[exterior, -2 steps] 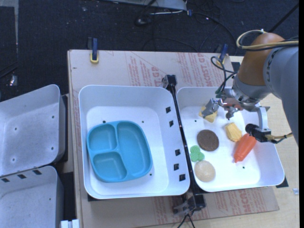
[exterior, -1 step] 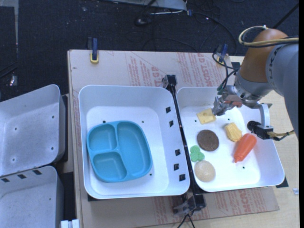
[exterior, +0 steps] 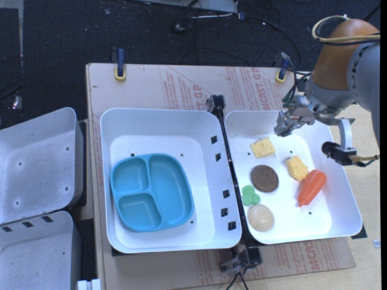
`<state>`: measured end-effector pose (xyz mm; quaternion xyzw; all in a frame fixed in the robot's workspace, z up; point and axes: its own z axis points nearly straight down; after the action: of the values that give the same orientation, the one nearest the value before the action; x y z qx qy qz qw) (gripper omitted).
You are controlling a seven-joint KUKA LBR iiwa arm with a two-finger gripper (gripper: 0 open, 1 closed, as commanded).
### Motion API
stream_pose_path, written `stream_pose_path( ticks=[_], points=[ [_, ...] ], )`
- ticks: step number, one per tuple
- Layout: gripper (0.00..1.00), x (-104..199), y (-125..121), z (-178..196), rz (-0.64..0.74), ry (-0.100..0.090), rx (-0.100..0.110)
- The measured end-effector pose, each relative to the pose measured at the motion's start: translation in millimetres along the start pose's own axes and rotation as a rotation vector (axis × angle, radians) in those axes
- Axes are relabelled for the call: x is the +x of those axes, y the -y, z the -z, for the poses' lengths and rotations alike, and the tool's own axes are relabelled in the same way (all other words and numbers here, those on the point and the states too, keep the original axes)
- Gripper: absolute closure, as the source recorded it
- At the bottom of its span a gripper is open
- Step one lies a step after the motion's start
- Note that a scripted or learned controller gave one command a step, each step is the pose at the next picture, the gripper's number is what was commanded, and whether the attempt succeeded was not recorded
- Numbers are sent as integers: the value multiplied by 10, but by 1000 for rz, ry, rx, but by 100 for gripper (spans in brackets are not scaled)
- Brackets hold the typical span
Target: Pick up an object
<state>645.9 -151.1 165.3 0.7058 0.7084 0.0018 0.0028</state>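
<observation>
Nearest the camera in the right bin [exterior: 347, 222]: a pale round piece [exterior: 261, 217], flat and cookie-like. Just behind it, a small green piece [exterior: 250, 194], then a brown disc [exterior: 265, 178], the two close or touching. To their right an orange carrot [exterior: 311, 186] lies tilted, with a yellow chunk [exterior: 296, 167] just beside its top. Further back, a yellow cheese wedge [exterior: 262, 147] sits alone. All look like toy food: judged light, rigid plastic, smooth, likely slippery on curved faces.

Left bin [exterior: 109, 162] holds a blue divided plate [exterior: 151, 191].

Gripper [exterior: 284, 127] hangs at the far end of the right bin, just behind the cheese wedge, apart from it. Nothing seen between its fingers; how far apart they stand cannot be told at this angle.

Judgement: cheese wedge is the nearest candidate. Flat sides should suit a pinch across its narrow width. Carrot best taken mid-body, across the axis; discs lie flat, harder to grip.
</observation>
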Motion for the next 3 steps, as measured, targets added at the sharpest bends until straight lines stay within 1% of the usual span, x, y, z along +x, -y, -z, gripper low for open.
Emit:
stream_pose_path(
  ticks=[1, 2, 3],
  points=[
    [100, -33, -67, 450, 0, 1, 0],
    [100, -34, -82, 787, 0, 0, 1],
    [100, 420, 200, 684, 3, -3, 9]
  ],
)
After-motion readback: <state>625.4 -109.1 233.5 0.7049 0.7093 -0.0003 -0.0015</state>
